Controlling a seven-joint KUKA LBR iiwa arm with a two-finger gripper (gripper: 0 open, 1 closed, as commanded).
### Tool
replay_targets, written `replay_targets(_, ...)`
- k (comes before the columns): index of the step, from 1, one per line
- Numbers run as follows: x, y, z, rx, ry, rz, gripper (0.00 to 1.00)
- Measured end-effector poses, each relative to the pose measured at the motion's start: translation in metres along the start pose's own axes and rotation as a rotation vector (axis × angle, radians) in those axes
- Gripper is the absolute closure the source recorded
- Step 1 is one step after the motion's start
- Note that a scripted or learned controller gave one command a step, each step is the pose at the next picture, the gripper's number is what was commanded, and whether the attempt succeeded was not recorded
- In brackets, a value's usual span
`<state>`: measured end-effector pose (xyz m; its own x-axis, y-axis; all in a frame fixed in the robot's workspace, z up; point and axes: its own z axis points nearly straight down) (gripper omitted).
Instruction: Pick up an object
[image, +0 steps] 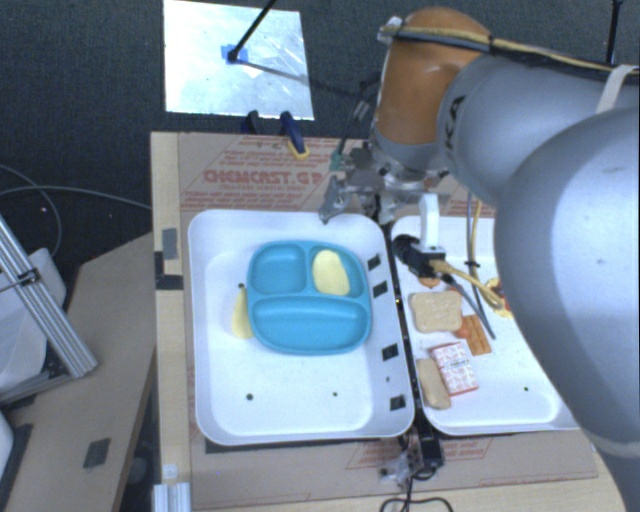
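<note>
Desk (170, 350): brown cardboard strip showing along the left, far and near edges of the bins.
Left bin (290, 410): near half bare and open from wall to wall; far left corner bare too.
Yellow strip (241, 316): lying on the left bin's floor, touching the left edge of the plate, with bare floor to its left.
Blue plate (305, 325): about the middle of the left bin, flat, clear of all four walls, closest to the right wall.
Yellow oval (331, 272): inside the plate's far right compartment.
Black tabs (390, 351): along the left bin's right wall, by the seam between the bins.
Pincer (345, 200): over the far right corner of the left bin, above its far rim; cannot tell whether released or clenched, nothing seen in its grasp.
Arm (540, 150): reaching in from the right, covering the far and right parts of the right bin.
Right bin (520, 385): near right corner bare; things crowded toward its left wall.
Toast (437, 311): flat near the right bin's left wall, about mid-length.
Yellow stick (478, 282): slanting just beyond the toast.
Orange piece (478, 337): just right of the toast.
Checkered packet (455, 366): nearer the camera than the toast, red and white.
Tan piece (433, 385): at the packet's left, close to the left wall.
Count: two bins; one plate with three compartments; two yellow things in the left bin; four black tabs; five things counted in the right bin.
</note>
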<state>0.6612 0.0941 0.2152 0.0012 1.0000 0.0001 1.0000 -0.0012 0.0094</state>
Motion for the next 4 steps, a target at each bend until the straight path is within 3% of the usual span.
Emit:
replay_targets(1, 0.026, 0.01, 0.128, -0.004, -0.002, -0.008, 0.0)
replay_targets(2, 0.032, 0.008, 0.113, 0.004, 0.01, -0.01, 1.0)
replay_targets(3, -0.019, -0.026, -0.143, -0.002, 0.001, 0.0, 1.0)
replay_targets(4, 0.025, -0.006, -0.054, 0.007, 0.001, -0.007, 1.0)
